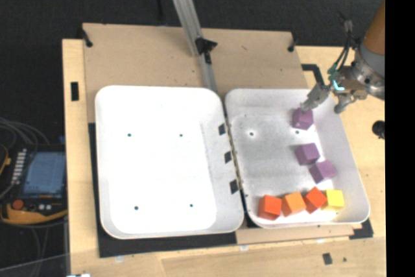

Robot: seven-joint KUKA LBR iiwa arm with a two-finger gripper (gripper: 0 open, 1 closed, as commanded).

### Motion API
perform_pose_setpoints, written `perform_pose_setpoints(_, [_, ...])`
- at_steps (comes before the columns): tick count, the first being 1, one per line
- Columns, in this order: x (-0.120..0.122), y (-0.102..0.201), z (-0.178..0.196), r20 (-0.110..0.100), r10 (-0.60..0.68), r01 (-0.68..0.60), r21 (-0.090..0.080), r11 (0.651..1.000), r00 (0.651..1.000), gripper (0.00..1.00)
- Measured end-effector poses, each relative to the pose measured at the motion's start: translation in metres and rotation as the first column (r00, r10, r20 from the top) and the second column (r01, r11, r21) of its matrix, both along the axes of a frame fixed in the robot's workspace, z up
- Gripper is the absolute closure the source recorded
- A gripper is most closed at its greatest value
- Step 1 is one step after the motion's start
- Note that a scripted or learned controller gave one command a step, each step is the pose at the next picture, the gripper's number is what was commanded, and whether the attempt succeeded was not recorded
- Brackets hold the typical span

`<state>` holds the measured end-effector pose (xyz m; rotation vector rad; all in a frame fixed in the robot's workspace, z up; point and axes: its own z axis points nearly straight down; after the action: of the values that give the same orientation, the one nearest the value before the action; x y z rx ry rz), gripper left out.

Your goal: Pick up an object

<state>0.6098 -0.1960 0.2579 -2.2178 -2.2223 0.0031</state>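
My gripper [328,102] hangs over the far right part of the right bin [259,113]. Its two fingers stand spread apart, open, with nothing between them. The left finger [315,98] ends just above a purple cube [302,118] lying on the bin floor. Two more purple cubes [307,153] [323,170] sit nearer along the right side. Along the near wall lies a row of blocks: red-orange [270,206], orange [294,203], red [316,198] and yellow [334,198].
The left bin [110,139] sits beside the right one, joined by small black clips [228,157]. A slanted metal pole [185,3] rises behind the bins. A device with cables [39,178] lies off the bench at far left.
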Motion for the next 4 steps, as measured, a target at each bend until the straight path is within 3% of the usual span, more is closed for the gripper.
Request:
perform_pose_setpoints(1, [0.001,0.0,0.003,0.004,0.002,-0.002,-0.002,1.0,1.0,0.0])
perform_pose_setpoints(4, [-0.008,-0.009,-0.157,0.0,-0.004,0.004,-0.001,1.0,1.0,0.0])
